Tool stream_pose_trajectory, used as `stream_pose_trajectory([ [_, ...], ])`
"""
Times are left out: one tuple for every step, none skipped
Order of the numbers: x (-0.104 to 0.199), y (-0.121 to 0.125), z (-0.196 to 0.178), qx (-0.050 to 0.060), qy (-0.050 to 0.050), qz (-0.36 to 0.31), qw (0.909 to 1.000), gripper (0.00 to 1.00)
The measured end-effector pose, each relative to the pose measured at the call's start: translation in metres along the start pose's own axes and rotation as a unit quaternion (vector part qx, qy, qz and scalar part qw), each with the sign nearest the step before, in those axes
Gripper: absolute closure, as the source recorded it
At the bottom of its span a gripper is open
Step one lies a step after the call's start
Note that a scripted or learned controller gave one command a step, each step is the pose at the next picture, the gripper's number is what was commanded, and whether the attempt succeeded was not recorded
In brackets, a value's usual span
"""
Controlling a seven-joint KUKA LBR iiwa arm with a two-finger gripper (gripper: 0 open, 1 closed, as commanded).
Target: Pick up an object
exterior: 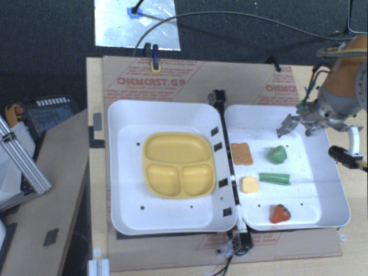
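Observation:
The right bin (322, 203) holds several small items. A tan flat rectangle (241, 153) lies near the divider and a round green piece (277, 154) sits to its right. Below them are a long green piece (274, 178), a pale yellow piece (250, 184) and a red piece (280, 214). My gripper (295, 131) hangs over the bin's upper right part, above and slightly right of the round green piece. Its fingers are spread apart, with nothing between them.
The left bin (123, 131) bears a yellow divided plate (177, 164). A black hinge strip (225, 154) runs between the bins. A black fitting (345, 154) juts in at the right bin's edge. A cable crosses the bench behind the bins.

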State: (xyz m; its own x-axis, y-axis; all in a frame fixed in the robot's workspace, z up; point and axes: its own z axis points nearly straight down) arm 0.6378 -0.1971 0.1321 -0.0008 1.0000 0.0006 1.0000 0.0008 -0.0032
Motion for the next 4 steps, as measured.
stream_pose_trajectory([
  [0.001,0.0,0.05,-0.001,0.0,-0.001,1.0,0.0],
  [0.0,0.003,0.035,-0.005,-0.001,-0.001,1.0,1.0],
  [-0.005,0.006,-0.029,-0.006,-0.002,-0.001,1.0,1.0],
  [-0.004,0.013,-0.075,-0.005,-0.001,-0.002,1.0,1.0],
])
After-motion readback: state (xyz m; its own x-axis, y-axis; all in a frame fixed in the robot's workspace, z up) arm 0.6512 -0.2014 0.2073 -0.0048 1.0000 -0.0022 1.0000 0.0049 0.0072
